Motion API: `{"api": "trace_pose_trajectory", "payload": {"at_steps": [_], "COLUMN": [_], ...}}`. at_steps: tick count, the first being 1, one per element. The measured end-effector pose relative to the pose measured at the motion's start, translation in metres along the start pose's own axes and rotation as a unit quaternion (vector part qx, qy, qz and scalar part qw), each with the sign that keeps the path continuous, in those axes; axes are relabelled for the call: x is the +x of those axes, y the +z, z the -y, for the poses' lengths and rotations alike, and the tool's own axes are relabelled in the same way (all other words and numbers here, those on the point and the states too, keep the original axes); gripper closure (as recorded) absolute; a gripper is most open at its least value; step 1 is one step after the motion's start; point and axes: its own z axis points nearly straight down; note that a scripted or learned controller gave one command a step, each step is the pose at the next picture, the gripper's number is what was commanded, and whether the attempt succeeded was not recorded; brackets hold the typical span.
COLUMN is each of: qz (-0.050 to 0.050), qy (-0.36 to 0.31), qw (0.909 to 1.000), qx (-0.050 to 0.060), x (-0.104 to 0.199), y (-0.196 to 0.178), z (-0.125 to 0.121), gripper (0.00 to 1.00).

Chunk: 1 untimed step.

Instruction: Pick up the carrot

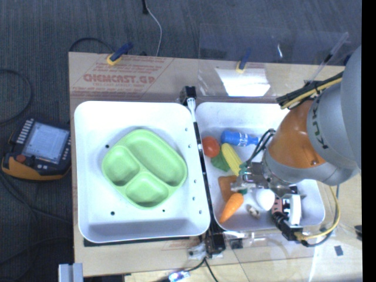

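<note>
The carrot [231, 206] is orange and tapered, lying at a slant in the front left part of the right bin [317, 207], its tip toward the bin's front left corner. My gripper [242, 183] hangs low over the bin, just above and behind the carrot's thick end. The grey wrist and orange band hide most of the gripper from above. From this view I cannot tell whether it touches the carrot.
Also in the right bin are a red tomato [210, 147], yellow corn [231, 157], a blue bottle [239, 138], a green vegetable [220, 163] and a white egg [262, 200]. The left bin [88, 169] holds a green divided plate [144, 167].
</note>
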Motion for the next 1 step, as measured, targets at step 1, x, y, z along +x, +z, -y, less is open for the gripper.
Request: {"api": "trace_pose_trajectory", "payload": {"at_steps": [1], "qz": [-0.001], "qy": [0.018], "qw": [0.9998], "qx": [0.001], "x": [0.0004], "y": [0.0001], "z": [-0.0005], "gripper": [1.0]}}
